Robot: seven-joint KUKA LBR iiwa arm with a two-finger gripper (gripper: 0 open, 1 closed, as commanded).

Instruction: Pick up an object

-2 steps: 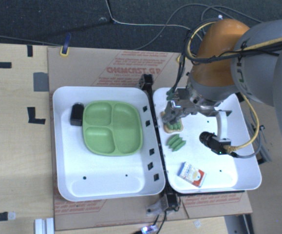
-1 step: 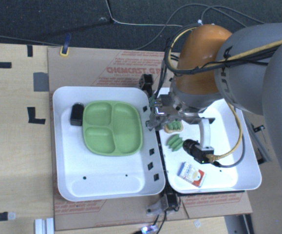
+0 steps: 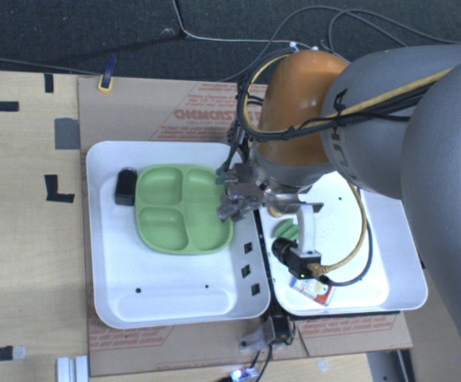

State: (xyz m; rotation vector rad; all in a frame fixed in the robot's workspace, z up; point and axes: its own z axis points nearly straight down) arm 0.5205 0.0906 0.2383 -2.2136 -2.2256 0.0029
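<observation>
1. The arm [image 3: 373, 126], grey with an orange band [image 3: 298, 94] above the wrist, enters from the right and covers the upper part of the right bin, its wrist over the divide between the two bins.
2. The worktop [image 3: 23, 237] is light wood with black tape marks; a cardboard sheet [image 3: 174, 110] lies beneath the bins.
3. The left bin [image 3: 166, 301], white and shallow, holds a green compartment plate and a small black object.
4. The right bin [image 3: 381, 277], white, touches the left bin along their shared edge.
5. The green compartment plate [image 3: 178, 209] has three sections and lies flat in the upper half of the left bin, its right edge just beside the pincer.
6. The pincer [image 3: 234, 201] sits at the plate's right rim, near the bins' shared edge. Whether it is released or clenched cannot be told.
7. The small black object [image 3: 125, 187] lies against the plate's left edge, on the far side of the plate from the pincer.
8. A small red-and-white packet [image 3: 314, 290] lies in the lower part of the right bin, below the wrist.
9. A small green item [image 3: 286, 231] shows in the right bin just under the wrist, partly hidden.
</observation>
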